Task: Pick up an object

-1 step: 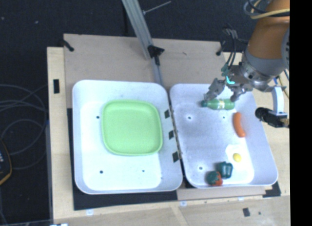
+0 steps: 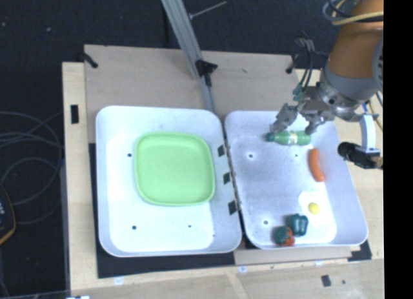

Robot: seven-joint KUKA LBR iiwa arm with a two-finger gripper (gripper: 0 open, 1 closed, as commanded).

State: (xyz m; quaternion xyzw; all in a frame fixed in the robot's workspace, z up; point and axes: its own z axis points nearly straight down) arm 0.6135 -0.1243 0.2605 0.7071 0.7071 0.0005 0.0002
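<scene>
Arm slants in from right, claw open just above green bottle.

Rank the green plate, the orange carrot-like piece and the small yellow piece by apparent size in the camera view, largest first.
1. green plate, by far the largest, in the left bin
2. orange piece, in the right bin
3. yellow piece, smallest

1. Gripper over the back part of the right bin.
2. Bottle in that bin, just under the gripper.
3. Carrot nearer the front, slightly right.
4. Small toys far in front.
5. Plate in the left bin, well apart to the left.
</scene>
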